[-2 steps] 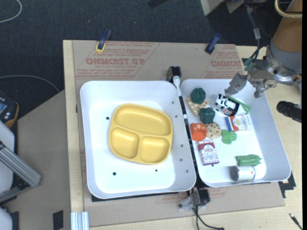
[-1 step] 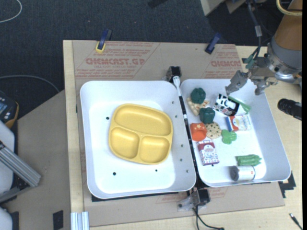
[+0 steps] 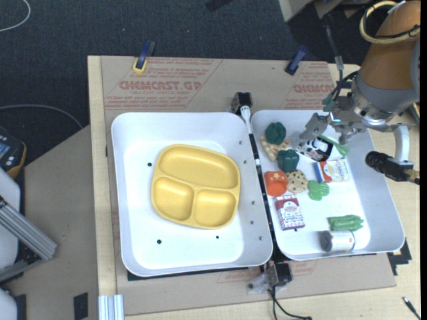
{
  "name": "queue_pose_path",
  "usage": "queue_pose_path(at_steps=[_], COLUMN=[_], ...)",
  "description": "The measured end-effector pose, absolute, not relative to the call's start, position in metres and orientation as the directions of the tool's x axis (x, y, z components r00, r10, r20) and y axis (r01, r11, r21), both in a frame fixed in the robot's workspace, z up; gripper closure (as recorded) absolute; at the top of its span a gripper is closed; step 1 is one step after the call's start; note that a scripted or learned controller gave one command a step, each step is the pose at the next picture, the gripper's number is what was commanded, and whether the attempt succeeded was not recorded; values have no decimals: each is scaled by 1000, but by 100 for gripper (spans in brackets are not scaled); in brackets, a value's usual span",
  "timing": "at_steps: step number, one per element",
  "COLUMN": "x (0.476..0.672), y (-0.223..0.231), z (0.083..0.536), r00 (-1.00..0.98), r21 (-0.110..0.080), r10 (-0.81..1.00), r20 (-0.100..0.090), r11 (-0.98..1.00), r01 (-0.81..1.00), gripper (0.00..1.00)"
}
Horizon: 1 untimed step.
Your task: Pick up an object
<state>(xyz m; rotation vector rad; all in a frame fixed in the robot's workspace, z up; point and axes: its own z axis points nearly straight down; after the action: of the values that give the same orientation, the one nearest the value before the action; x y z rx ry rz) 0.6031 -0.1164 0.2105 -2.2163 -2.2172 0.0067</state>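
Divided tray (image 3: 195,185) in left bin (image 3: 127,179); clutter in right bin (image 3: 383,205).

The right bin (image 3: 390,213) was crowded along its left half: small items packed closely from the dark green piece (image 3: 274,133) at the far end to the grey-capped cylinder (image 3: 339,241) at the near edge. Its right side lay bare. A yellow divided tray (image 3: 195,185) took the left bin's (image 3: 127,179) middle, leaving open margins.

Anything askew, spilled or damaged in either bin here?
Nothing stands out. The yellow divided plate lies flat in the left bin. The small toys lie loosely jumbled in the right bin, none over its rim. The end effector hovers above them.
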Motion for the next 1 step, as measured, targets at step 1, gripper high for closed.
queue_pose_path(at_steps=[1], x=[597], y=[-114], z=[147], r00=[0], r21=[-8], r10=[1000], r20=[2], r11=[0], r01=[1000], gripper=[0])
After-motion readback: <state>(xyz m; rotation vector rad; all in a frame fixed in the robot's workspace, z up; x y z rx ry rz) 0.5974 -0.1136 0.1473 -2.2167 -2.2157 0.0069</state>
